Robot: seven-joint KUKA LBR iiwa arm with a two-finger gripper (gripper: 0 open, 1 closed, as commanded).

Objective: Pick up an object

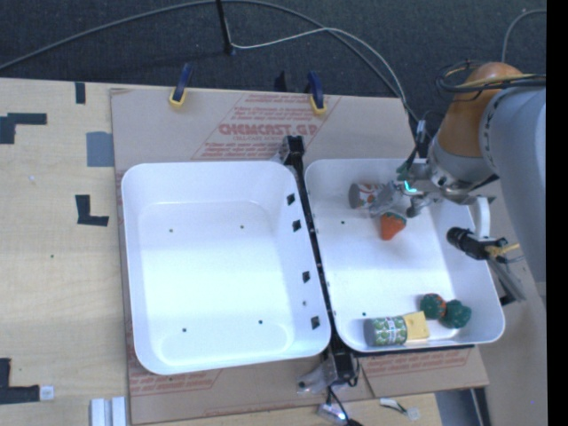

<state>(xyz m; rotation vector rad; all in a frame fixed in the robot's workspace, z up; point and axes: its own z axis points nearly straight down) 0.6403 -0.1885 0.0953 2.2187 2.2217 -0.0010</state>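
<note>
Pincer low in right bin, grip state unclear | orange-red object just below it | can near front wall

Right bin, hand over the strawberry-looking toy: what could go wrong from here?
1. The hand sits over an orange-red toy with a grey object close beside it; a grasp might catch the wrong one or knock both.
2. The pair lies near the right bin's far wall, so a nudged toy could end up against it.
3. Hanging cables cross above that bin and could snag the arm.
</note>
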